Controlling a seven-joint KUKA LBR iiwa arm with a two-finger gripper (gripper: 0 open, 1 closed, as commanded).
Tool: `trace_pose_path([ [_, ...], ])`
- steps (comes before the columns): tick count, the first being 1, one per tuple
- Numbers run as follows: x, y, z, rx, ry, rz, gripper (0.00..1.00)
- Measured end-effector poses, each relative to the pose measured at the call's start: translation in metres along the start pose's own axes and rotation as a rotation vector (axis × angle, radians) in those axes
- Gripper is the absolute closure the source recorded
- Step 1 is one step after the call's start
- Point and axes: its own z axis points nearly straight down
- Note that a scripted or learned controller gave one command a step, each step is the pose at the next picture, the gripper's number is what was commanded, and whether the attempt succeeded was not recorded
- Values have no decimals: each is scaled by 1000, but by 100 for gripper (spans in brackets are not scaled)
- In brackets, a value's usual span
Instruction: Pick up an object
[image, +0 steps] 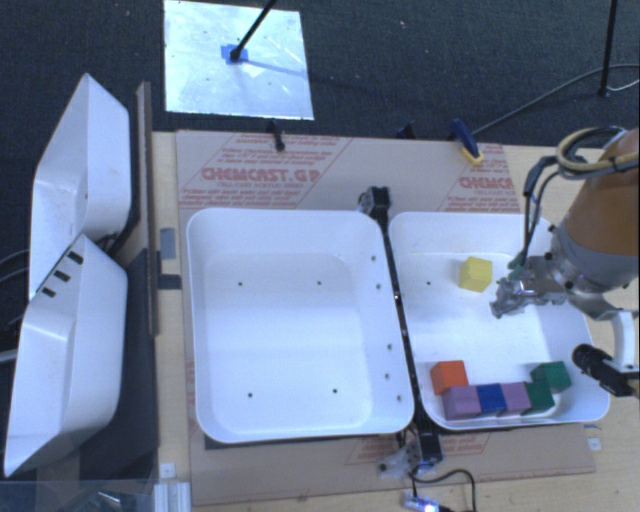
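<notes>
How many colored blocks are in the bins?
6, all in the right bin: yellow block alone near the claw; orange block, purple block, blue block, lilac block and green block along the near wall. The arm may hide others.

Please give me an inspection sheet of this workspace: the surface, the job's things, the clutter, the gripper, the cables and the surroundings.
Surface: bench covered by a printed cardboard sheet, bearing the left bin and the right bin side by side.
Job's things: in the right bin, a yellow block alone near the far side; orange block, purple block, blue block, mauve block and green block clustered along the near wall.
Clutter: nothing seen in the left bin.
Gripper: gripper over the right bin, beside the yellow block, holding nothing visible.
Cables: cables loop above the wrist.
Surroundings: spare white bins at left; dark carpet.
</notes>
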Motion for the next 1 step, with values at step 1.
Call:
trace_pose_path([
  [1,50,13,-3,4,2,-4,100],
])
